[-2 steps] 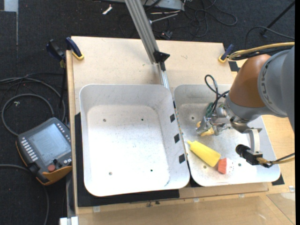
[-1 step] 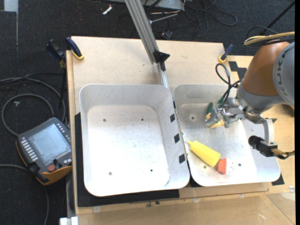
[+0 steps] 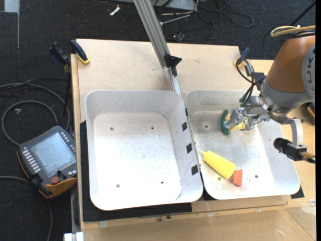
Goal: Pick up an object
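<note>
Looks clamped on the green thing at the pincer tip in the right bin, so lift straight up and slow, well clear of the yellow bottle lying below-left of it.

Robotics laboratory: a teach pendant lay on dark carpet, loose cables trailed behind the plywood surface, clamps gripped its corners.
</note>
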Controlling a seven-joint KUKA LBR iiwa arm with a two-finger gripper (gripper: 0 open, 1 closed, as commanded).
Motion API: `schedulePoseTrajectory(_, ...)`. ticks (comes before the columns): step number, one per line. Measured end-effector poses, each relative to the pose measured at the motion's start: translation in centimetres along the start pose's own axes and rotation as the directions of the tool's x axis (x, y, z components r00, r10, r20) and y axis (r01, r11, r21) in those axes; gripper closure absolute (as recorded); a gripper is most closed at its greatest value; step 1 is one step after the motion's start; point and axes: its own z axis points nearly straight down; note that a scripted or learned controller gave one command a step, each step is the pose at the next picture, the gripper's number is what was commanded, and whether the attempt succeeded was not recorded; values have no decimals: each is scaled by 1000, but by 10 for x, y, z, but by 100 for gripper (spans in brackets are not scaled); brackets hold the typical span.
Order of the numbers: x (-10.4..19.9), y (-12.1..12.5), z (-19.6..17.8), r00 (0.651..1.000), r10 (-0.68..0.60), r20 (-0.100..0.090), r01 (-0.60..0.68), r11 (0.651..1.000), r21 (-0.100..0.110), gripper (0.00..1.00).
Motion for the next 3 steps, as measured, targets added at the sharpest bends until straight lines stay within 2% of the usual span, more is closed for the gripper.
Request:
schedulePoseTrajectory(1, 0, 2, -34, 1000, 0, 0, 0, 1000, 0, 100)
schedulePoseTrajectory(2, 45, -12, -39, 1000, -4, -3, 4, 1000, 6, 100)
schedulePoseTrajectory(3, 93, -27, -29, 1000, -4, -3, 4, 1000, 8, 100)
